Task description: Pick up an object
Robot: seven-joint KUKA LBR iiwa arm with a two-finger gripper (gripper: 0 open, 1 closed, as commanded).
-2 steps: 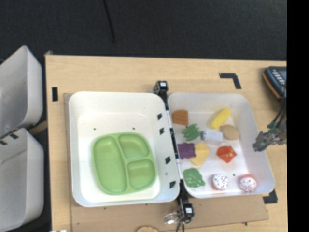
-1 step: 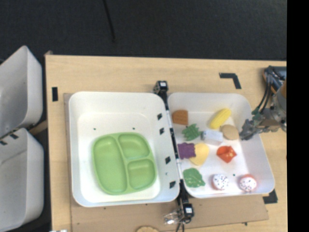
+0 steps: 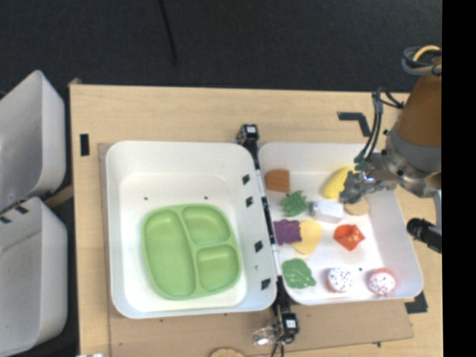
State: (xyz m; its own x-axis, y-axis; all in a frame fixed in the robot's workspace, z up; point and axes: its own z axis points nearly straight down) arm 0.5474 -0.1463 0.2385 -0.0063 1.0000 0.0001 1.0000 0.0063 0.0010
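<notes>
Wooden tabletop (image 3: 171,114) carries both bins. Your claw (image 3: 355,187) hangs beside the yellow toy (image 3: 336,181); its state is unreadable. Toy looks light, rigid, slick: grip across its middle.

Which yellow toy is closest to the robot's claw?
The yellow toy at the right bin's far side, right beside the gripper. The other yellow piece lies nearer the bin's middle.

Toys crowd my right bin (image 3: 393,222) wall to wall; bare floor shows along its far edge. 1 green tray (image 3: 191,250) fills the left bin's (image 3: 126,199) near half.
</notes>
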